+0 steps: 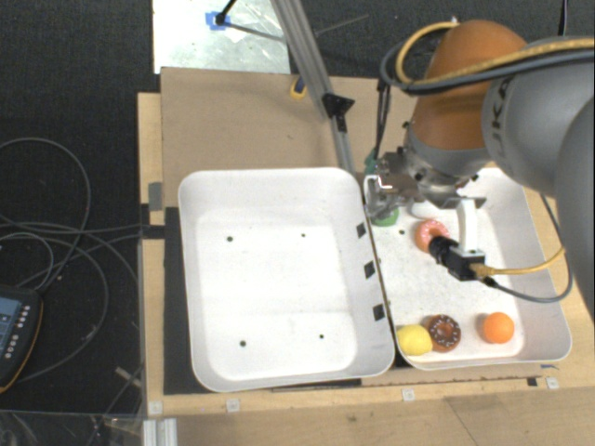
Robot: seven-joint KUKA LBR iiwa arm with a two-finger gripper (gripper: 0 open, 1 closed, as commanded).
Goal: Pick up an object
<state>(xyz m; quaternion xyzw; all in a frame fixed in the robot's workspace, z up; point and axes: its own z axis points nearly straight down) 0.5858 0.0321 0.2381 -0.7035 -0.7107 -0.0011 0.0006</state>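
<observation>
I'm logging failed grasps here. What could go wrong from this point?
The gripper sits by a green thing tucked in a corner of the right bin. Descending, it may strike the bin wall or push the thing away. The pink donut lies close by and could get knocked.

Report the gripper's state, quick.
Gripper: open or closed cannot be told; it sits right by a green object in the right bin.

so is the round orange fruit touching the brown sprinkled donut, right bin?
Apart. Camera view shows bare white bin floor between the round orange fruit and the brown sprinkled donut.
</observation>
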